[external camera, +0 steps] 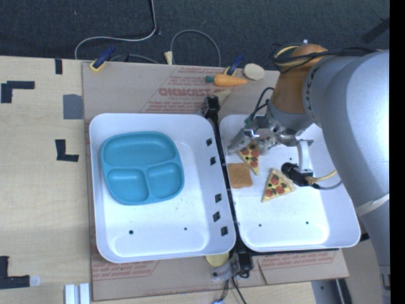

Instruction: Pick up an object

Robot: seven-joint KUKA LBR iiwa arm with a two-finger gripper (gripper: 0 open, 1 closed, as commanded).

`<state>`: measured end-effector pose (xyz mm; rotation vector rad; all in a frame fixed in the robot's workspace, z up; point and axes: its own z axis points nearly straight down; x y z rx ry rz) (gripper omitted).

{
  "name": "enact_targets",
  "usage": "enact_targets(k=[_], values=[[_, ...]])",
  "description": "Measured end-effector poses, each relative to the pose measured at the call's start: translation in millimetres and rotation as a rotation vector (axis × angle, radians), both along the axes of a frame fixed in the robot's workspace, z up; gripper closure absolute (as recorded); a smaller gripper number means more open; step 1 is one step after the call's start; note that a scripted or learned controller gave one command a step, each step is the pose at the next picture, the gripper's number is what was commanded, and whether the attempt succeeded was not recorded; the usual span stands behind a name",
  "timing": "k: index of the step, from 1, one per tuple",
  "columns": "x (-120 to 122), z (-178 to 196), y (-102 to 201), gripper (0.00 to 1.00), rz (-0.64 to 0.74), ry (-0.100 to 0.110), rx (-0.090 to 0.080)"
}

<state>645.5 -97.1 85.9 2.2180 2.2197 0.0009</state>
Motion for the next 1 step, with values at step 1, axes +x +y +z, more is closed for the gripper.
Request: enact_targets(k=[1], values=[[0.0,9.9,-0.3,1.0,0.001,0.004,0.0]])
